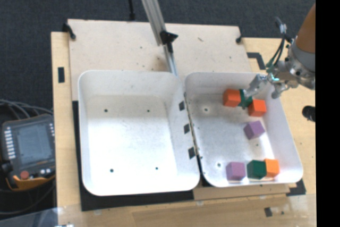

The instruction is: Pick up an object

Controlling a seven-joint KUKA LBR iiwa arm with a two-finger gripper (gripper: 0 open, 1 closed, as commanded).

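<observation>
Reaching in from the right edge of the surface [61, 114], my arm [304, 45] hangs over the right bin [289, 141], grey wrist with the orange band at the picture's right edge. My gripper [248, 99] sits down low in the far half of that bin, between two orange blocks. First orange block [231, 98] is just on the gripper's left, second orange block [257, 107] just on its right and slightly nearer the front. Both look to be touching or nearly touching the gripper's dark green tips; can't tell which. Can't tell if the gripper is spread or clenched, or if either block is really caught in it: the tips are too small and blurred.

Other stuff in the right bin: a light purple block [254, 129] near the right wall, about mid-depth, tilted a bit, well apart from the orange pair. Along the front wall a row of three, touching or nearly so: purple block [235, 170] on the left, dark green block [256, 168] in the middle, small orange block [272, 167] at the front right corner.

Left bin [85, 130] sits beside the right one, walls meeting at the middle. A metal pole [151, 8] slants up from the far edge where the bins meet. A handheld control pad [27, 146] lies off the surface's left edge on the dark floor.
</observation>
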